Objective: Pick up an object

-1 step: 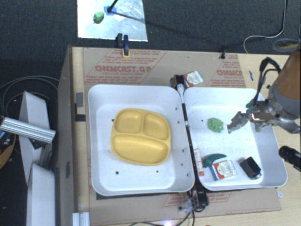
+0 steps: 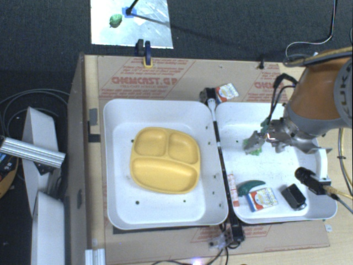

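we see the arm reaching in from the right over the right bin. the gripper sits low over that bin's floor, toward its left side. a small green piece lies at the gripper's tip, touching it or just beside it; we cannot tell which. we also cannot tell how far the gripper is open or whether it has hold of anything, because its tip is small and blurred against the white floor.

other loose things in the right bin lie along the wall at the bottom of the view, apart from the gripper:
- a dark green curved piece, left of centre.
- a printed card in white, red and blue, just below the curved piece.
- a black block, right of the card.

the left bin holds a yellow divided plate, lying flat near its centre. a small printed packet lies outside the bins, just beyond the gap between them.
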Controlling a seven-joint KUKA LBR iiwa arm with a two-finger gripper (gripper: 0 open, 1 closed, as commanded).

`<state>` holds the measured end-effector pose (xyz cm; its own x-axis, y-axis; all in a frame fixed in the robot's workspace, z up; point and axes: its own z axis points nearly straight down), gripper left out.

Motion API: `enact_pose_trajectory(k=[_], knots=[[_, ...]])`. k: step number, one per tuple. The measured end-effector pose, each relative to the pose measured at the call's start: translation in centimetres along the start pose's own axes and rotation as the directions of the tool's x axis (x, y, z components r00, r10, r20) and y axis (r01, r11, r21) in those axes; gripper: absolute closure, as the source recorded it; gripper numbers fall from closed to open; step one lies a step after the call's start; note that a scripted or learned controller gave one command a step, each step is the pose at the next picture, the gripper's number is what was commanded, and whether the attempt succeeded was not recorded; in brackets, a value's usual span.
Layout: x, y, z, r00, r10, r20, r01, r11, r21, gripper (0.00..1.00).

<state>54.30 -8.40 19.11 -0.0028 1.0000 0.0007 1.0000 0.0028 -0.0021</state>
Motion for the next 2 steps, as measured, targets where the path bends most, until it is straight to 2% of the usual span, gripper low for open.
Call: enact_pose_trajectory(k=[2], knots=[[-0.05, 0.06, -0.11, 1.000, 0.001, 0.001, -0.001, 1.000, -0.003, 0.00]])
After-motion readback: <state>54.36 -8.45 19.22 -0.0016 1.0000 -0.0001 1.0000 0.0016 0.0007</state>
